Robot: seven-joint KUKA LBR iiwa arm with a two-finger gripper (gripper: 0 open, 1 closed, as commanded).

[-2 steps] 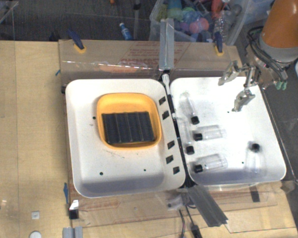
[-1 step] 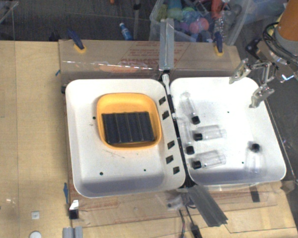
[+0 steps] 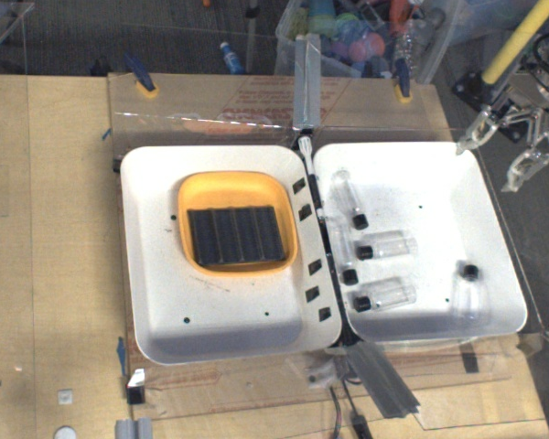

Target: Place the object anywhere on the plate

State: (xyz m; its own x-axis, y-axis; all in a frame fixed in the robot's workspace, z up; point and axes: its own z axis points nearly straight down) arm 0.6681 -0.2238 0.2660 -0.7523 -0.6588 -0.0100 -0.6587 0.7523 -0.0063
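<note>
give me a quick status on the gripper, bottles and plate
Gripper open, above right bin's far right corner, holding nothing. Four clear bottles lying in right bin. Orange plate in left bin, dark ribbed slab on it.

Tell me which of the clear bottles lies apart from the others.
The clear bottle near the right bin's right wall; the other three lie together by the left wall.
</note>
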